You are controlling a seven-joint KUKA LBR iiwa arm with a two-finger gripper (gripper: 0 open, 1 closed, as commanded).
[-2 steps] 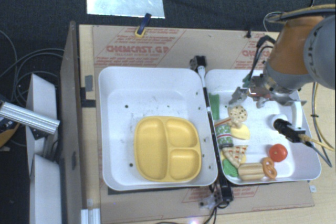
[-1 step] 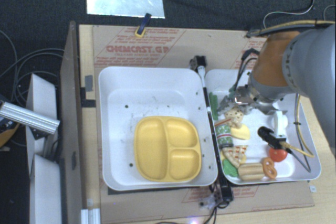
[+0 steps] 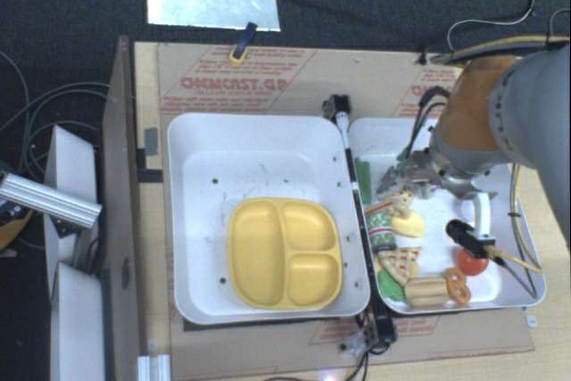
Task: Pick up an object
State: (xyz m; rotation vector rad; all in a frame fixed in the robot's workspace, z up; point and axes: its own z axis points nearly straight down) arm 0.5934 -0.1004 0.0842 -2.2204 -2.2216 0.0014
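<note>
My gripper (image 3: 400,185) reaches down into the right bin (image 3: 508,299) near its left side, under the grey arm with the orange band. Just below it lie a small beige piece (image 3: 402,203) and a pale yellow object (image 3: 411,226). A long green item (image 3: 364,179) lies along the bin's left wall, beside the gripper. Closer to the front are a red-and-green striped item (image 3: 382,234), a waffle-patterned wedge (image 3: 401,264), a tan bread roll (image 3: 426,291), an orange pretzel (image 3: 458,285) and a red tomato (image 3: 473,264).
The left bin (image 3: 205,156) holds a yellow divided plate (image 3: 285,252) in its front half. The rim between the two bins (image 3: 354,192) runs just left of the gripper. Cables and a metal rail lie off the bench to the left.
</note>
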